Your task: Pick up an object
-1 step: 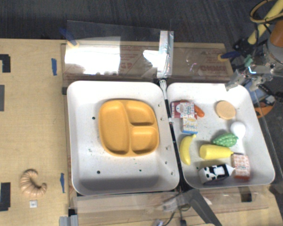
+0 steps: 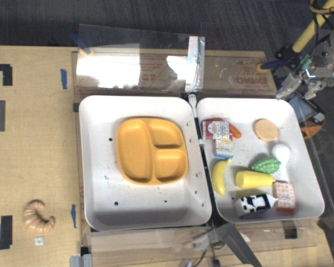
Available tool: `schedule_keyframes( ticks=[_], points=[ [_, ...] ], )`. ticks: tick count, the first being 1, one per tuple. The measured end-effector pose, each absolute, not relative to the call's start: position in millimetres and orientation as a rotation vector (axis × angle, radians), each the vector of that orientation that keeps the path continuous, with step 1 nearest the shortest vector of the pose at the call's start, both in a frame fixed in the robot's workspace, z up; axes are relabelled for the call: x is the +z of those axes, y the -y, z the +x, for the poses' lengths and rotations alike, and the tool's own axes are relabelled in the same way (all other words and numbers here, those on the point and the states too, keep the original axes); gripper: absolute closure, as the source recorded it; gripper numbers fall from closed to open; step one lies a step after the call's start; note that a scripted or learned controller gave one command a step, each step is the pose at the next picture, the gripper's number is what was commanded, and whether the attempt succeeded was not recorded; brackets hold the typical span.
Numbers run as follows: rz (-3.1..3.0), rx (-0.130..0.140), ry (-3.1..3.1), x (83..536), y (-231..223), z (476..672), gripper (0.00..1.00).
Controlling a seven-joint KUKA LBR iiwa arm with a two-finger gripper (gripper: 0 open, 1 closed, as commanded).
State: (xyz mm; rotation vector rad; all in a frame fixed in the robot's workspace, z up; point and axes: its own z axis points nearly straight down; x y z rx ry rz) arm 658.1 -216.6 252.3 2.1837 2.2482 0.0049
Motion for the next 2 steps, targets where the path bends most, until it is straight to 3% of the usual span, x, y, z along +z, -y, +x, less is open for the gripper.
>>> schedule_keyframes(
  ticks=[1,2],
  points=[
    [2.233,-0.002,-2.228,126,216,586.0,0.00],
    [2.240,0.008,-2.196,87,130,588.7,0.00]
  ],
)
